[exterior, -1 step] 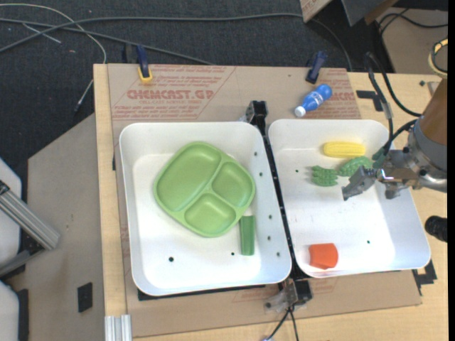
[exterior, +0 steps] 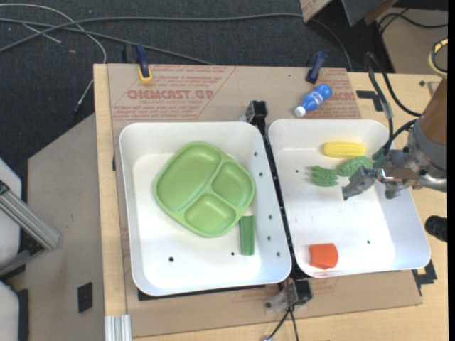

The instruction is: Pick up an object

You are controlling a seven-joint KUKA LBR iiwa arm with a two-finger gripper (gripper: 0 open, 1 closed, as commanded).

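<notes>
The arm reaches in from the right, over the right bin [exterior: 405, 212]. Its gripper [exterior: 359, 183] sits low, just beside a leafy green toy [exterior: 334, 172] that lies near the top of that bin. I cannot tell how the gripper is set, and I see nothing caught in it.

A yellow corn [exterior: 344, 149] lies just above the green toy. An orange block [exterior: 323, 256] rests well apart, near the bottom edge of the same bin. The left bin [exterior: 135, 212] holds a green plate [exterior: 205, 188] with three parts, and a green stick [exterior: 247, 234] touches its lower edge. A blue and white bottle [exterior: 313, 100] lies on the counter [exterior: 178, 91] above the bins.

I think this is the reaching step, and nothing is picked up yet. The green toy looks like the closest thing to grab. Next, the gripper needs to get right over the toy, go down around it, squeeze, and lift.
</notes>
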